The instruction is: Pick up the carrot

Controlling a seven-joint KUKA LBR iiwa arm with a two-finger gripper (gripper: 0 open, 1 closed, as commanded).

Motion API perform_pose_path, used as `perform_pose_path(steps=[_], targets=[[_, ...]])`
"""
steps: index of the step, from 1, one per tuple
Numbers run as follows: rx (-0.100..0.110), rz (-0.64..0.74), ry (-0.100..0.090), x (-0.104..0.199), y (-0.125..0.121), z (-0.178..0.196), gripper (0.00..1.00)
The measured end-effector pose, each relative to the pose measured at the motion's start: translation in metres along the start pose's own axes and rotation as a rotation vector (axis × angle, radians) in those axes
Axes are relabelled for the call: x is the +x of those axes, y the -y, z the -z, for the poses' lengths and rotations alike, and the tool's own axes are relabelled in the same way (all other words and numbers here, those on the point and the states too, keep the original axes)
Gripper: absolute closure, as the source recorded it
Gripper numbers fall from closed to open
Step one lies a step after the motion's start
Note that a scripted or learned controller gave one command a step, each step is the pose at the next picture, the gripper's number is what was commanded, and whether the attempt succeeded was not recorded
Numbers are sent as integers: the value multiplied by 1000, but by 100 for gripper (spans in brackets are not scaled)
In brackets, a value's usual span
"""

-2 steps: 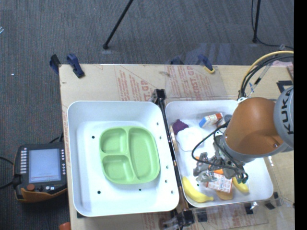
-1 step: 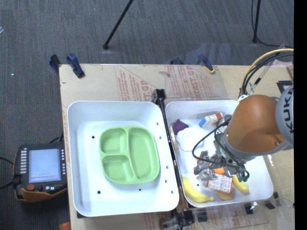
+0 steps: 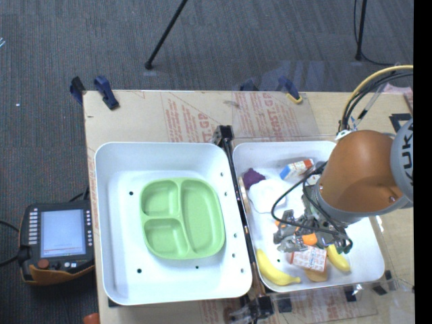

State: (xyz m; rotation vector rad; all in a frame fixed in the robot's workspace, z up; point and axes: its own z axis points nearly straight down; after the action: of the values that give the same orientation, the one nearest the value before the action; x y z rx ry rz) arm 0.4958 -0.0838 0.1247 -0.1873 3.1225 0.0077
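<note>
A small orange piece, the carrot (image 3: 309, 238), lies in the right bin (image 3: 370, 238) near its front. My gripper (image 3: 308, 235) hangs low right over it, under the grey wrist and the big orange band (image 3: 358, 174). The gripper's dark metal parts and cables cover most of the carrot. Only a short orange stub shows.
Around the carrot lie a red-and-white packet (image 3: 307, 256), a brown item (image 3: 316, 273), and two yellow bananas (image 3: 277, 270) (image 3: 339, 260). Farther back are a purple item (image 3: 253, 177), a white lump (image 3: 265, 194) and a small bottle (image 3: 297, 169). The left bin (image 3: 115, 181) holds a green divided plate (image 3: 182, 218).
</note>
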Motion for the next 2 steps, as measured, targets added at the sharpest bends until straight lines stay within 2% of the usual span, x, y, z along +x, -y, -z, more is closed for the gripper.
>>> perform_pose_path(steps=[1, 2], targets=[[0, 3, 3, -2, -1, 9, 100], [-1, 3, 3, -2, -1, 9, 0]])
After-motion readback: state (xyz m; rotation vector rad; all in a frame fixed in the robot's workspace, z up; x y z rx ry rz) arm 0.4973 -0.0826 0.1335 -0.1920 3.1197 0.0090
